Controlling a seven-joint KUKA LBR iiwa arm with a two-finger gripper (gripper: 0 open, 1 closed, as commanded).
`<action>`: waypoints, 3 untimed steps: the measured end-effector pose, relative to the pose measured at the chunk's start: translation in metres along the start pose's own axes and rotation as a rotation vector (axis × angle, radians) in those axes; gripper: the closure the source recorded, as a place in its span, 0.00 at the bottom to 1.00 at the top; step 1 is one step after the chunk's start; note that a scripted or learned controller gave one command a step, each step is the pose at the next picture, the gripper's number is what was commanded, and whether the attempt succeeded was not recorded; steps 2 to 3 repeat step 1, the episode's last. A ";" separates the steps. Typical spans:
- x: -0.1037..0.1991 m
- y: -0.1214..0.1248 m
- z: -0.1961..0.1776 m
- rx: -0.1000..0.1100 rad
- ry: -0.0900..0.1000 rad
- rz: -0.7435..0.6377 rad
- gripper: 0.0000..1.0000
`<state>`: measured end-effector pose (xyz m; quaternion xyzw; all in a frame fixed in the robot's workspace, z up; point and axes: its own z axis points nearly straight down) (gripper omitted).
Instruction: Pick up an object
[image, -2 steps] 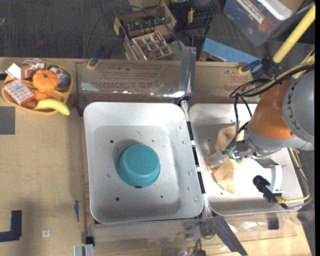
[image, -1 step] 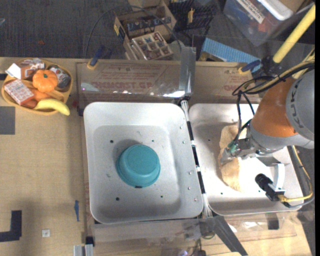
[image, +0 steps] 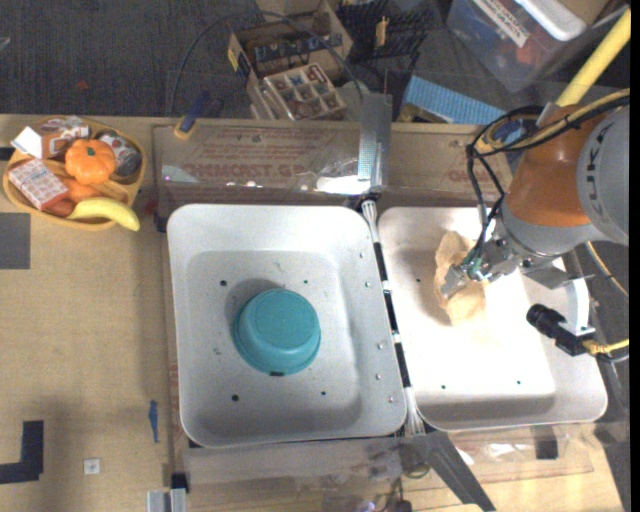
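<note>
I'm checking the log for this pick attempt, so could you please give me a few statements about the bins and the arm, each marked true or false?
1. A teal bowl lies upside down in the left bin. True.
2. The gripper is over the left bin. False: it is over the right bin, at a tan crumpled object.
3. The tan object lies in the right bin's upper left part. True.
4. The two bins stand far apart. False: they sit side by side, edges meeting.
5. A banana lies inside the left bin. False: it rests in a dish outside the bins, upper left.
</note>
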<state>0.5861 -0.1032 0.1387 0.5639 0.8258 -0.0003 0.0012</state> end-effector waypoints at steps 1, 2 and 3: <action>0.029 0.057 -0.045 0.002 0.000 0.324 1.00; 0.029 0.057 -0.045 0.002 0.000 0.324 1.00; 0.029 0.057 -0.045 0.002 0.000 0.324 1.00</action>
